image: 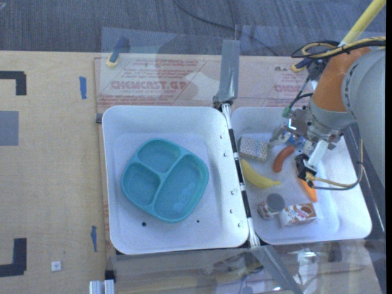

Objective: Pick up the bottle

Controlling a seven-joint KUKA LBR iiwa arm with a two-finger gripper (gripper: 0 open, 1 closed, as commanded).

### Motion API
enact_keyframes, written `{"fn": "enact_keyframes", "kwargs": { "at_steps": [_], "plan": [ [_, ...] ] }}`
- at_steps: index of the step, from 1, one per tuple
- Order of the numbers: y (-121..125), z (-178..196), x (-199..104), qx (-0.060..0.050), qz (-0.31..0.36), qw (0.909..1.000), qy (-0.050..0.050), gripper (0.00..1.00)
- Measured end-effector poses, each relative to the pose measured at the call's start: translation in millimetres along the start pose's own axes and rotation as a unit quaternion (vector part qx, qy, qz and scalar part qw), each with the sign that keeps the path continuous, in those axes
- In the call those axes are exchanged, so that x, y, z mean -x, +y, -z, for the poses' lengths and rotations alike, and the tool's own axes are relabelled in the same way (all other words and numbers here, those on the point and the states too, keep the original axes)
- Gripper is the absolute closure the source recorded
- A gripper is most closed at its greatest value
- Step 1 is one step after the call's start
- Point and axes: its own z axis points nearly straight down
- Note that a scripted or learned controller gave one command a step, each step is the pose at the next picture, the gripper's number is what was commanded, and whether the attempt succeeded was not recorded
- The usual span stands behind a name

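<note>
The bottle (270, 206) is small, with a grey round cap facing the camera, and lies near the front of the right bin (355, 225). It rests beside a small red-and-white carton (299, 214). My gripper (300, 146) hangs over the back half of the same bin, close above a red sausage-shaped piece (283, 158). It is well behind the bottle and apart from it. Nothing of the bottle is under the gripper. Cables and the wrist hide how the gripper stands.
A yellow banana (258, 176), a speckled grey block (253, 148) and an orange carrot-like piece (308, 187) share the right bin. The left bin (122, 231) holds a teal divided plate (164, 179). A ridge (236, 170) separates the bins.
</note>
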Motion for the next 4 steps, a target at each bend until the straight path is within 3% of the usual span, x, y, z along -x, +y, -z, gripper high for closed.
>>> {"fn": "enact_keyframes", "kwargs": {
  "at_steps": [1, 2, 3, 4],
  "plan": [
    [43, -2, 16, -0.017, 0.1, 0.9948, 0.004, 0.0],
    [43, 8, 14, -0.018, 0.103, 0.9945, 0.001, 1.0],
    [23, 32, 70, -0.002, 0.215, 0.9765, 0.001, 1.0],
    [26, -1, 3, -0.013, 0.248, 0.9686, -0.005, 1.0]
  ]
}}
